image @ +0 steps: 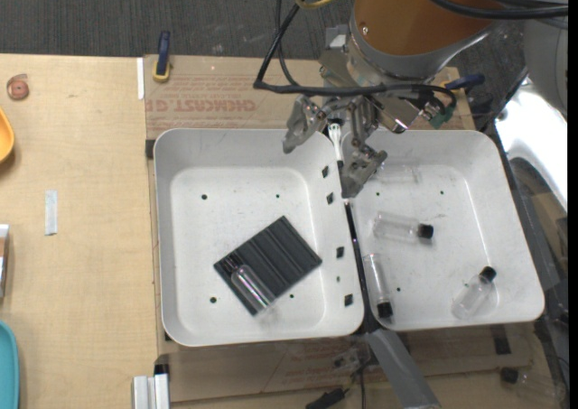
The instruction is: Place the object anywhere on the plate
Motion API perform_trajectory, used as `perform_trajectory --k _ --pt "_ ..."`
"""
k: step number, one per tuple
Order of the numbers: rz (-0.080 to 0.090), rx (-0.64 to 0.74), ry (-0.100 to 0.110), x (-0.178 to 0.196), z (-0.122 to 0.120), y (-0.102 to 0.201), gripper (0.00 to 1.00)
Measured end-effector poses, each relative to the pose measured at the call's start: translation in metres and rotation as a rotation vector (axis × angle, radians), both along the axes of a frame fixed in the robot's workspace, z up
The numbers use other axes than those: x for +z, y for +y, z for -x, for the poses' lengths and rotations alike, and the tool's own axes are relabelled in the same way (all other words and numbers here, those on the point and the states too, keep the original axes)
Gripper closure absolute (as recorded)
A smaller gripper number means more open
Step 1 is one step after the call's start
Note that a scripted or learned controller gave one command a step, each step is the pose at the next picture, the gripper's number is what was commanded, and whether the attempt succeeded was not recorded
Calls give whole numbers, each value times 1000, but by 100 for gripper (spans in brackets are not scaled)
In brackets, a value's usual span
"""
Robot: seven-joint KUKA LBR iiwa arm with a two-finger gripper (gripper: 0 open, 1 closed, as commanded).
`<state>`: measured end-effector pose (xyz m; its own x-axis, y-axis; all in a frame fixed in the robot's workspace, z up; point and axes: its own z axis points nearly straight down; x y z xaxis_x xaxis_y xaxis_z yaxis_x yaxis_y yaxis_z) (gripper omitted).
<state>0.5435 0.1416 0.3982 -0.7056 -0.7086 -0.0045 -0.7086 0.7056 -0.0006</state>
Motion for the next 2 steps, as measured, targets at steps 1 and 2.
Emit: perform_trajectory --k 1,2 --pt "-3 -5 -3 9 -2 0 100" --pt "0 409 -2 44 -30 7 100"
